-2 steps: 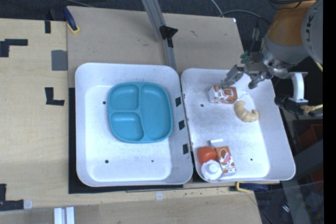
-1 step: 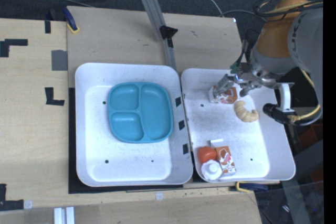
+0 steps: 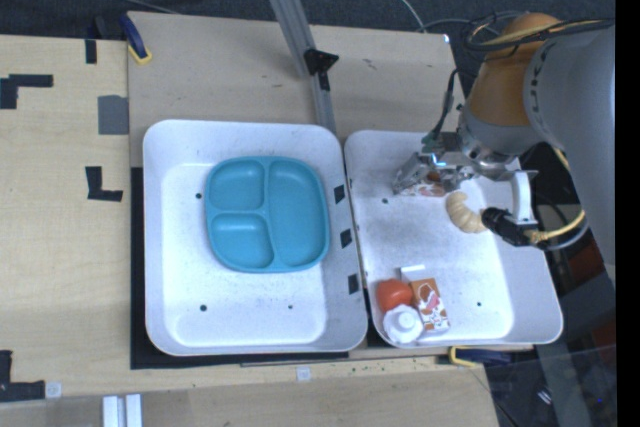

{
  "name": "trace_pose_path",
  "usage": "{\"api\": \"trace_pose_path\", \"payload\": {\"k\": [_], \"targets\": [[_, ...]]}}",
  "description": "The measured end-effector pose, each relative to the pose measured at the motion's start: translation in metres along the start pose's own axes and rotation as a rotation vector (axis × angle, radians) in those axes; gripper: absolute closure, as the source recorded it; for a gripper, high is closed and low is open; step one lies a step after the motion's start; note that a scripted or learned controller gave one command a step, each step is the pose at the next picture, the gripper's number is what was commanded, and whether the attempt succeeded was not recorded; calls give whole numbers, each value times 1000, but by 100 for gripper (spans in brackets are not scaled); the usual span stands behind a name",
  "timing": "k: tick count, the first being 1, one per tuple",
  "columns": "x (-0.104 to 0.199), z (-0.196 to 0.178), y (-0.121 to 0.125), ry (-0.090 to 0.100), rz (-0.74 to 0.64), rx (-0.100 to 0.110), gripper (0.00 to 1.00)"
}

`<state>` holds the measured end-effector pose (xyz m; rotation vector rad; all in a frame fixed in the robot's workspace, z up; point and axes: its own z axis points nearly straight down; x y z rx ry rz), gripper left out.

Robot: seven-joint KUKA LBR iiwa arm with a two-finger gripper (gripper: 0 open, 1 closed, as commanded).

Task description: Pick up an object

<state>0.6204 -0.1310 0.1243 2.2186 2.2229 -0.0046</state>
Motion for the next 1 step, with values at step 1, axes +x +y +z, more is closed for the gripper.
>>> {"api": "trace_pose_path", "payload": {"k": [1], "targets": [[1,-13,1,1,-1,-2,100]]}}
